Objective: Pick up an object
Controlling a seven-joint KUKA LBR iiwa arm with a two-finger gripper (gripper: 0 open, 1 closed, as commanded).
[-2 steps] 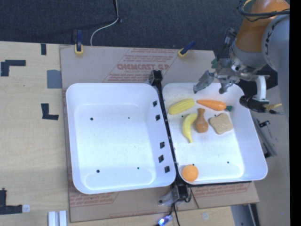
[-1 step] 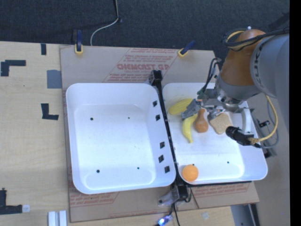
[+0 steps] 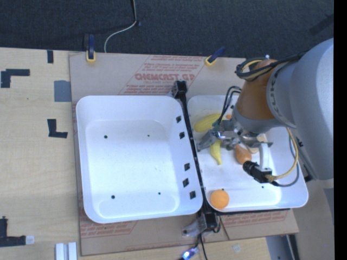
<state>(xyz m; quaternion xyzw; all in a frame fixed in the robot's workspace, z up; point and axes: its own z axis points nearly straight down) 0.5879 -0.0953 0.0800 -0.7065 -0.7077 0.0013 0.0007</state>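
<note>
We found the claw (image 3: 223,137) low in the right bin (image 3: 287,199), just right of the black divider (image 3: 187,140) between the two bins. Whether it was clenched or released we could not tell. A yellow banana-shaped piece (image 3: 217,152) lay at the claw, touching or just under it, and another yellow object (image 3: 206,123) sat nearer the divider's far end. An orange-brown object (image 3: 242,154) rested farther from the divider. An orange ball (image 3: 219,199) sat beside the divider's near end.
</note>
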